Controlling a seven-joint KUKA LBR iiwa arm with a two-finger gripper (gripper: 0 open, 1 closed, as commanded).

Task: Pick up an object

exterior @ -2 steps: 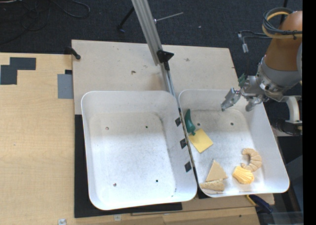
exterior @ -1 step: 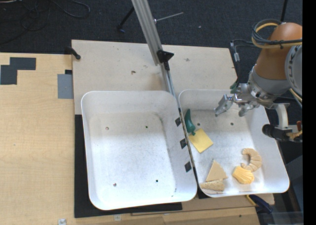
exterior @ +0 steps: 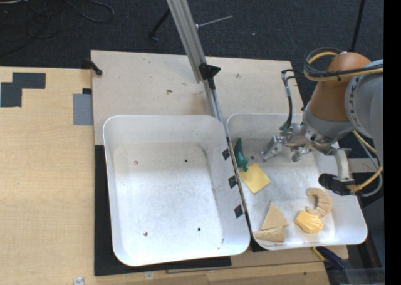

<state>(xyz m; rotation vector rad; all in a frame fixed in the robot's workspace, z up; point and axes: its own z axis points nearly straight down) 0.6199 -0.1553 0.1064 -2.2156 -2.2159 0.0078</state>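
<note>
Tan wedge [exterior: 273,222] sat well below the gripper [exterior: 280,148], yellow square [exterior: 255,178] down-left of it. Fingers looked spread, nothing between them, I think.

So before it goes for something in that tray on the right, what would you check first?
1. Things to pick in the right bin: ok. Yellow square piece, tan wedge, yellow shell shape, curved tan piece.
2. Gripper above that bin: ok, over its upper part.
3. Gripper carrying anything: cannot tell.
4. Targets apart: not ok for the shell shape and curved piece, which look touching.
5. Yellow square free of the bin wall: not ok; it lies against the green piece at the divider.
</note>
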